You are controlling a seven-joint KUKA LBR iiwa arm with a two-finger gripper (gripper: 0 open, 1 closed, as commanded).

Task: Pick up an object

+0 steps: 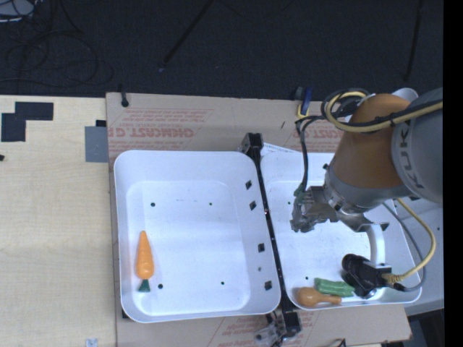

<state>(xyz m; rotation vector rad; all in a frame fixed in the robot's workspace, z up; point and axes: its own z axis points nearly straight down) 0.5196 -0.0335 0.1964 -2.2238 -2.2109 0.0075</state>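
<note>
Two white bins, the left bin and the right bin, are shown side by side on the surface. An orange carrot is seen near the left bin's front-left corner. A green item and a tan pear-shaped item lie just beside each other at the right bin's near edge. The gripper is placed over the right bin; whether it is open cannot be told.

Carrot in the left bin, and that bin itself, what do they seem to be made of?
Carrot: probably moulded plastic, a toy. It is an even orange and smooth, with a dark green stub at one end.
Left bin: likely thin formed plastic. It is plain white and matte, with rounded corners and a raised rim.
Looks alone cannot confirm either.
</note>
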